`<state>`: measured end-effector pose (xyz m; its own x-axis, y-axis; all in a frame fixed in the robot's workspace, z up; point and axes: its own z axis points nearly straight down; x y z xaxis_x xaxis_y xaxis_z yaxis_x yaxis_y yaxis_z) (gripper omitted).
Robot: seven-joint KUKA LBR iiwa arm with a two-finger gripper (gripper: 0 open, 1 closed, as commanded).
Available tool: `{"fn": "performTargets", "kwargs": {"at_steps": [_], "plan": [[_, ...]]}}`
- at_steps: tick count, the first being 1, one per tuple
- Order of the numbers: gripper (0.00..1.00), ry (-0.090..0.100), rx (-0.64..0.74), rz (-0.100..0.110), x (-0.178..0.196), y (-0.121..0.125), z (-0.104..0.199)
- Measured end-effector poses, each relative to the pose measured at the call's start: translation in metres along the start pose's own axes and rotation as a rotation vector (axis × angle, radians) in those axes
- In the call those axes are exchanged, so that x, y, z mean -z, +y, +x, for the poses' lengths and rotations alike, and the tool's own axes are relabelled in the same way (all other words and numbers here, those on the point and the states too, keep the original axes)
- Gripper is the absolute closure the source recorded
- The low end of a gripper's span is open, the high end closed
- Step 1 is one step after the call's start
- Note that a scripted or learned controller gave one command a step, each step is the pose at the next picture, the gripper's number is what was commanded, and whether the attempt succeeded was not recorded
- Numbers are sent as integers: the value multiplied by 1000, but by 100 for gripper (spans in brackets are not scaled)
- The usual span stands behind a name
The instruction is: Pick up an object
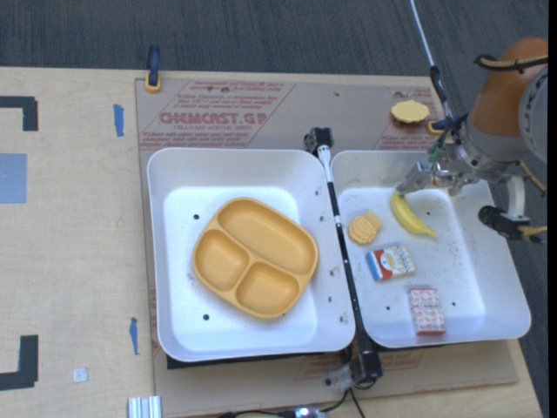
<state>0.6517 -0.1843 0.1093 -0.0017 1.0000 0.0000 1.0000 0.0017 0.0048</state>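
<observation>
The right bin (492, 316) holds a yellow banana (411, 216), a round tan waffle cracker (365, 227), a small white and blue box (391, 262) and a red and white packet (426, 310). My gripper (424, 178) hangs at the far edge of that bin, just above the banana's upper end. Nothing shows in its grip. The grey arm with its orange band (509, 94) comes in from the right.
An orange three-part plate (254, 257) lies in the left bin (165, 233). A yellow round toy (410, 112) rests on the board behind the right bin. A black clamp bar (335, 216) runs between the bins.
</observation>
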Motion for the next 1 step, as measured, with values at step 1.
{"fn": "performTargets", "kwargs": {"at_steps": [1], "plan": [[0, 1, -1, 3, -23, -58, 70]]}}
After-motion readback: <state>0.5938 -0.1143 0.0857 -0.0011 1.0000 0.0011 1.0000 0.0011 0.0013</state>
